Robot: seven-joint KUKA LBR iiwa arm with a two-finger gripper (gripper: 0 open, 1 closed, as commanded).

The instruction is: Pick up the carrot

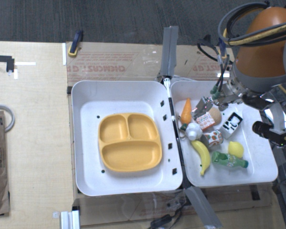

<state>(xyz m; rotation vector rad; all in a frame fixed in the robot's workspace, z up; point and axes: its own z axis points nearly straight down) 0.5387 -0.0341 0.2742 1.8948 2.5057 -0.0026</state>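
Your carrot (186,109) lies in the right bin (264,175), up near its left wall, pointing up and down. It is packed in tight with other things: a white ball (194,132) and a banana (201,155) sit just below it, and a small snack pack (206,121) is right beside it. If you reach in carelessly, you could bump those or grab the wrong one. Your hand (203,108) hangs low over the bin, just to the right of the carrot, coming in from the right. I cannot tell how your hand is set or whether it has anything in it.
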